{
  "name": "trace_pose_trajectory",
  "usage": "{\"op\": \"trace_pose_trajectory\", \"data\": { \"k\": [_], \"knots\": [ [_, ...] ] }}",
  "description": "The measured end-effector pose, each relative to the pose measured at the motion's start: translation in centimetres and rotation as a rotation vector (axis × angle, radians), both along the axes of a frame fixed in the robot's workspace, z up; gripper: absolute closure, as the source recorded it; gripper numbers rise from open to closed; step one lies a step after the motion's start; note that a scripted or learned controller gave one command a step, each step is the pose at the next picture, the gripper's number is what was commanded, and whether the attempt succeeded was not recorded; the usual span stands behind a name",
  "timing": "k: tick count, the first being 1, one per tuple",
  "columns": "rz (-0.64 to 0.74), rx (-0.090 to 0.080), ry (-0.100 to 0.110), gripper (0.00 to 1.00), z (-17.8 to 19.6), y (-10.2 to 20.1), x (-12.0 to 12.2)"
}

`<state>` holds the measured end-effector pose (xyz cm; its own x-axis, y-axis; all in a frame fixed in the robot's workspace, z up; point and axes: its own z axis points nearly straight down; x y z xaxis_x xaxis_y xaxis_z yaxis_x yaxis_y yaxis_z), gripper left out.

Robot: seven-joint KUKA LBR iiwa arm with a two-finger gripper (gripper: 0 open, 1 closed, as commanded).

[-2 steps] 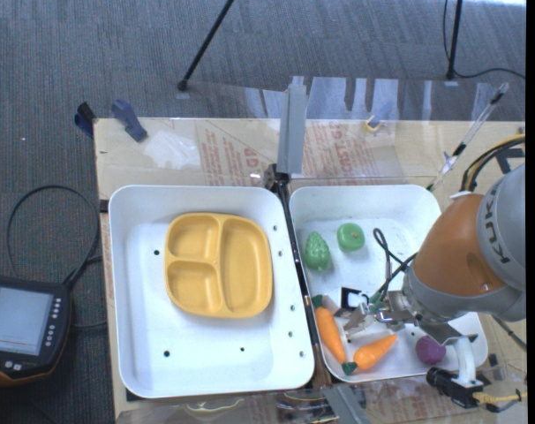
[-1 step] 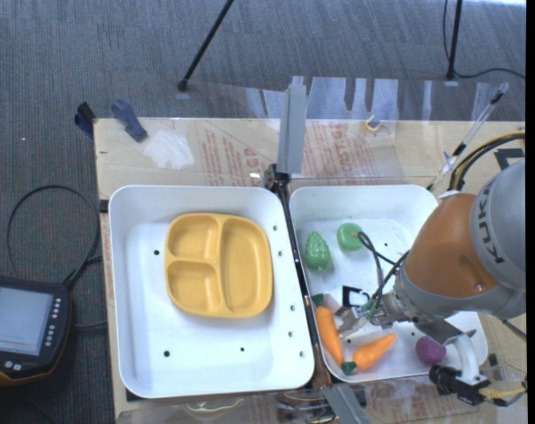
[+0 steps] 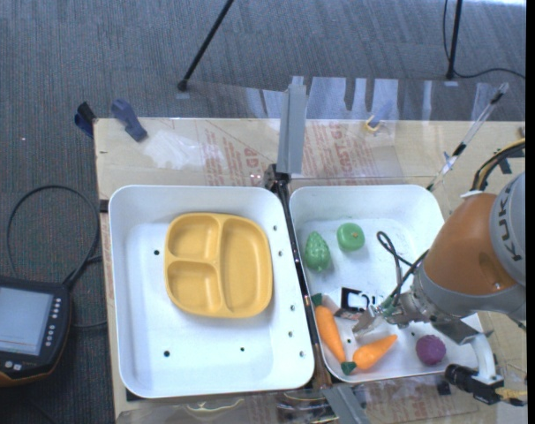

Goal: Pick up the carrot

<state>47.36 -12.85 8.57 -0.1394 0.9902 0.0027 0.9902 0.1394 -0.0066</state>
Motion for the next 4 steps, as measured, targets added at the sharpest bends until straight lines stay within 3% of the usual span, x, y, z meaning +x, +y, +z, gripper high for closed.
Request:
{"op": "trace_pose_trajectory", "data": {
  "k": [1,2,3,4],
  "knots": [
    [0.033,0.000,-0.003,0.00,4.8,2.1,0.2],
    [0.172,-0.005,-0.008,0.00,0.3,3.5,0.2],
    [0.338,-0.001,-0.006,0.00,0.3,2.9,0.2],
    [0.702,0.003,-0.006,0.00,1.7,-2.3,0.2]
  ]
}}
